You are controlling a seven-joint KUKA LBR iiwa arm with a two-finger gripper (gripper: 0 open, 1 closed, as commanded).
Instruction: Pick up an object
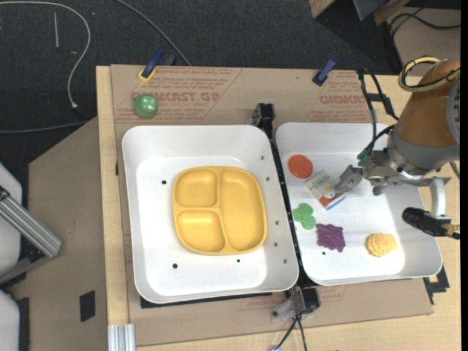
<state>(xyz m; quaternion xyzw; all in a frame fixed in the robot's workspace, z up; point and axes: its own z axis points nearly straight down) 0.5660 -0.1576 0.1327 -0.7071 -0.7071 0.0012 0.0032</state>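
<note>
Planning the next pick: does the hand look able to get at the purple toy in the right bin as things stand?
Probably yes. The purple toy lies in the open on the right bin floor, apart from the green piece and the yellow piece. The hand hangs nearby over the same bin, nothing between.

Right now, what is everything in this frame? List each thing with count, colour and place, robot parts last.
bins: two, white, side by side on the bench
tray: one, yellow, three compartments, in the left bin
disc: one, orange-red, right bin, far left corner
packet: one, white with red and blue, right bin, by the gripper
leaf toy: one, green, right bin, left side
grape toy: one, purple, right bin, near edge
corn toy: one, yellow, right bin, near right
ball: one, green, on the board beyond the left bin
clamps: two, blue, board's far edge
arm: one, grey with orange band, over the right bin
gripper: one, grey, at the packet
</note>
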